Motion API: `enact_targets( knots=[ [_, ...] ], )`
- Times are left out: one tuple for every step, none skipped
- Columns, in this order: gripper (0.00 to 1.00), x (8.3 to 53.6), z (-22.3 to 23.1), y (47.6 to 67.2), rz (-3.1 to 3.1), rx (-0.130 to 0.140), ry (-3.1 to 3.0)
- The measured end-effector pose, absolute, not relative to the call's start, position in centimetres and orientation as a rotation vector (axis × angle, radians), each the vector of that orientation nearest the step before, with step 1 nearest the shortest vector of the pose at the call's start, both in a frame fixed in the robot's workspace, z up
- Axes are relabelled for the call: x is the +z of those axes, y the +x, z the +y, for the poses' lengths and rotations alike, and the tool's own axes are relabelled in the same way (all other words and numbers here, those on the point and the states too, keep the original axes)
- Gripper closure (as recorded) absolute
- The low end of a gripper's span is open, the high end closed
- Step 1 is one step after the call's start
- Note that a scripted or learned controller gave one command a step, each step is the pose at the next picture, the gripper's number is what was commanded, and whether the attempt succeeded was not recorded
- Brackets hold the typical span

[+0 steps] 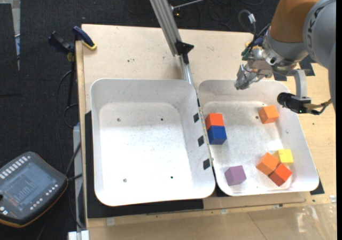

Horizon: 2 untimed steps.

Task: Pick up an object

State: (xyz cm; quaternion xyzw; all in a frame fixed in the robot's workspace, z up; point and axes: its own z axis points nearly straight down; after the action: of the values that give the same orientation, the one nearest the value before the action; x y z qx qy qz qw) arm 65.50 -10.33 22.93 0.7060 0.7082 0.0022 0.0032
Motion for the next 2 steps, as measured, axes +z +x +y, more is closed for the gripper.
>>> enact_targets(
  knots=[
    [1.00,25.3,-10.3,65.6,2.222,0.004,2.216],
    [1.00,23.8,-5.3,63.8,2.231,-0.001,2.216]
  ],
)
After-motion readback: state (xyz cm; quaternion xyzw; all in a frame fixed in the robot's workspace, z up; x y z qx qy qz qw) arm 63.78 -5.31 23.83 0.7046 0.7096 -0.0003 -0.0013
